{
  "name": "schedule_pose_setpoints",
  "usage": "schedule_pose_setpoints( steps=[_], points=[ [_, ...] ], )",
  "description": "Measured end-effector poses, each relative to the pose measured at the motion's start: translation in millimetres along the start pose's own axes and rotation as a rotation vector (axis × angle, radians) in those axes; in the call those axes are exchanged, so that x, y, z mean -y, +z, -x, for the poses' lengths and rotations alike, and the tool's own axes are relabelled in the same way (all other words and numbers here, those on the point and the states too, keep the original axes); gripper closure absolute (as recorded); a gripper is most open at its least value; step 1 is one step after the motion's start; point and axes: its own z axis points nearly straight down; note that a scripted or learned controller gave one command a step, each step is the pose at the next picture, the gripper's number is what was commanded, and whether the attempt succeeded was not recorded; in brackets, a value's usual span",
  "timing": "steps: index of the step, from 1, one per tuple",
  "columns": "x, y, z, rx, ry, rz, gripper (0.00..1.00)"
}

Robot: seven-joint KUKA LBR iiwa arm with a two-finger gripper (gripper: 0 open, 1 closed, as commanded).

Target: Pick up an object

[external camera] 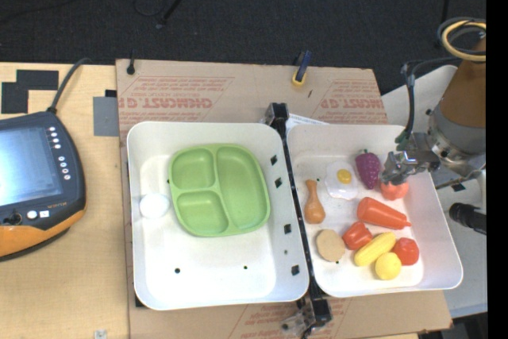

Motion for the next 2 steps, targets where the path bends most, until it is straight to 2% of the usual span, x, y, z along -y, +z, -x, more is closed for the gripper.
schedule_pose_setpoints(
  steps=[1, 2],
  points=[
    [0, -14, 2, -0.001, 0.0, -0.003, 1.0],
    [16, -12, -57, -0.004, -0.004, -0.008, 1.0]
  ],
)
